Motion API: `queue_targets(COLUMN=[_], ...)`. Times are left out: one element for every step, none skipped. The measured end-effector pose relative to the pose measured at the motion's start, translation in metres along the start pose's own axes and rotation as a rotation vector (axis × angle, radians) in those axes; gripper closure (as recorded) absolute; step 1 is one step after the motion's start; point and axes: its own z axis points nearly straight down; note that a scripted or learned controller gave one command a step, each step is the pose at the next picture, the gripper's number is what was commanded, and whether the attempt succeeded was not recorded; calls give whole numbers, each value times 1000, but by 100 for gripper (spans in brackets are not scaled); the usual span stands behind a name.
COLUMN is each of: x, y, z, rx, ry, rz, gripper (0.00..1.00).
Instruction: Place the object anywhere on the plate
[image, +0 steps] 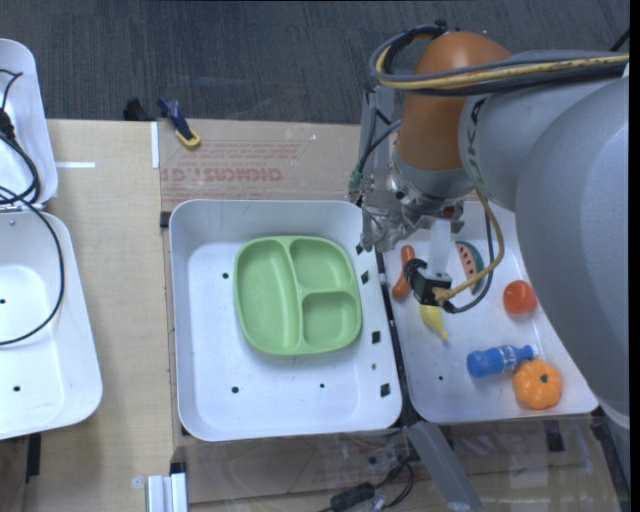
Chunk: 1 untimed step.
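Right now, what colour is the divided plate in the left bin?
Light green, plain, no pattern; the plate shows clearly in the camera view.

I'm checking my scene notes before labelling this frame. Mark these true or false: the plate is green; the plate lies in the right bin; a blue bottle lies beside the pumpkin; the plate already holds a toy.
1. The plate is green. True.
2. The plate lies in the right bin. False: it lies in the left bin.
3. A blue bottle lies beside the pumpkin. True.
4. The plate already holds a toy. False: its compartments are bare.

Plate (297, 294) in left bin (200, 340)
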Motion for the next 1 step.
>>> queue_targets(x=[20], y=[-63], z=[16], rx=[-5], ry=[5], rz=[13], gripper=[100])
